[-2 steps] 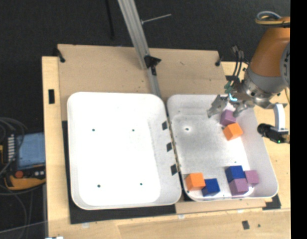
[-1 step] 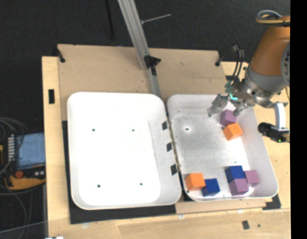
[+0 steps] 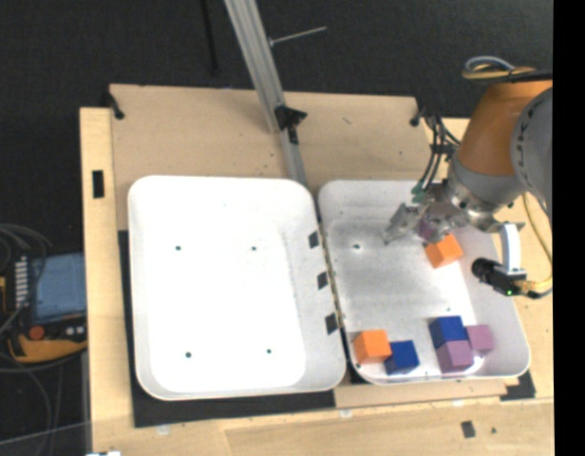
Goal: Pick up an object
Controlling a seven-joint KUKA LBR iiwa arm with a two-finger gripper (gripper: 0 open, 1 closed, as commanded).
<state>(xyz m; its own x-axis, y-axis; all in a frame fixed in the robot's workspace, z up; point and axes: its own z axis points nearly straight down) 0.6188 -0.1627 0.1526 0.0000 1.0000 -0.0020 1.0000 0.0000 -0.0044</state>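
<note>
Gripper (image 3: 418, 224) low over right white bin (image 3: 368, 283), upper part; finger state we cannot tell. Small orange cube (image 3: 444, 251) just beside, lower right; purple bit under wrist unclear. We judge approach step. Next: centre over cube, descend. Other blocks cluster along bin's near edge.

Right bin (image 3: 368, 207): orange block (image 3: 444, 251) at its far right; along the near edge, orange cube (image 3: 372, 345), two blue cubes (image 3: 402, 357) (image 3: 447, 331) and two purple cubes (image 3: 455, 355) (image 3: 481, 338).
</note>
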